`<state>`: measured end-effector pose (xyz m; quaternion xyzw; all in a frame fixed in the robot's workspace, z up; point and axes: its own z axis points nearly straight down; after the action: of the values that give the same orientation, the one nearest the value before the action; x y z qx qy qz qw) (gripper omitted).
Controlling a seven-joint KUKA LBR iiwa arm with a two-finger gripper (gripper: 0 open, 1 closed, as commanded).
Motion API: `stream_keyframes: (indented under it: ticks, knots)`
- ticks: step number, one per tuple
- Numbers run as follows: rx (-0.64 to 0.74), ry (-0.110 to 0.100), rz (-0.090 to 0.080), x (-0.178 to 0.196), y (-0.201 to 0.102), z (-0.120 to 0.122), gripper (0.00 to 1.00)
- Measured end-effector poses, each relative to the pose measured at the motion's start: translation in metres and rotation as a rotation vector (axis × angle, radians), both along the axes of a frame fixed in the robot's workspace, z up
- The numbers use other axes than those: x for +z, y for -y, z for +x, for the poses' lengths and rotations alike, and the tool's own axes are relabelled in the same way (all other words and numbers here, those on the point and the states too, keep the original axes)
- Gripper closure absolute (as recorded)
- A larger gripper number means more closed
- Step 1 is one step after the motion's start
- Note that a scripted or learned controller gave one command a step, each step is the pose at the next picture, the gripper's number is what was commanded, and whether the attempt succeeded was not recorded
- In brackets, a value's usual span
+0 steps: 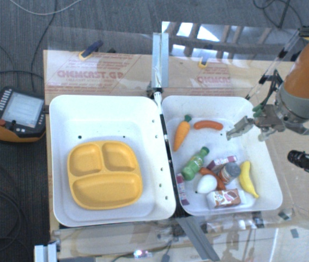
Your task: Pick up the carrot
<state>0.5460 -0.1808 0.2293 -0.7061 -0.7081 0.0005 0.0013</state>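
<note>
Approach stage: the arm's two-finger gripper (250, 127), fingers spread and empty, hovers right of the small orange green-topped plastic carrot (181, 134), likely needing a leftward reach and descent.

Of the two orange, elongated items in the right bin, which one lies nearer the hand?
The sausage-shaped one, lying level toward the hand. The carrot, marked by its green top, lies farther left beside the bin's left wall.
</note>
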Motion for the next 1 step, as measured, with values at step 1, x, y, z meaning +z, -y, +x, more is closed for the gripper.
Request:
stream_keyframes:
  ticks: [1]
  knots:
    - [-0.076, -0.001, -0.001, -0.0508, 0.0363, -0.0620, 0.00]
